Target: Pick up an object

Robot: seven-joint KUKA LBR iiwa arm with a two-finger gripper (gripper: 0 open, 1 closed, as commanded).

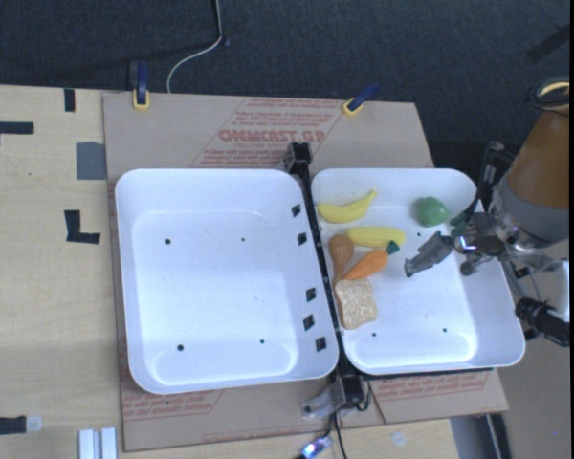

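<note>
Toys cluster along the right bin's (497, 347) left wall: bread slice (356, 304), carrot (368, 263), corn cob (375, 236), banana (347, 208). You see the hand (429, 255) just right of the carrot, fingers parted, holding nothing. Come down squarely over the carrot before closing.

A cardboard sheet (268, 127) covers the wooden table (38, 285). Beyond the table lies dark carpet (364, 27), crossed by a white cable (206, 41).
</note>
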